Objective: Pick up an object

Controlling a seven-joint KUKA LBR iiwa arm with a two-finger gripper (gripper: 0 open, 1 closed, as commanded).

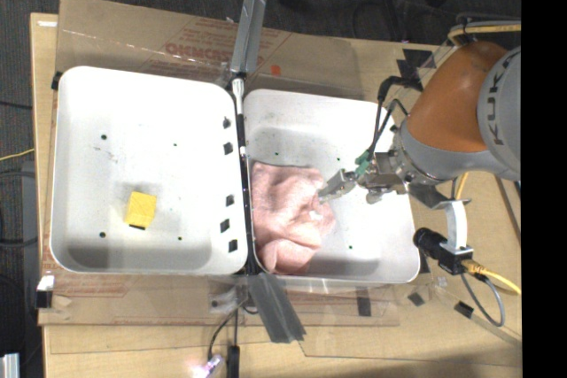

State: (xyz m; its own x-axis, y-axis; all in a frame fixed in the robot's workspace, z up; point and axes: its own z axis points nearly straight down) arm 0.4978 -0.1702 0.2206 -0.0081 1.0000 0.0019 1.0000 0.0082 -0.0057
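- The pink cloth (285,217) lies bunched in the right bin (390,257); the hand (326,193) sits at its upper edge, grip state impossible to tell
- Risk: soft folds slip free, or only a thin layer lifts

Two bins sit side by side on the bench (44,146). The left bin (80,102) holds a small block (141,209). The right bin (292,111) holds a bunched cloth (285,221) against its left wall, with the claw (330,189) at the cloth's right edge.
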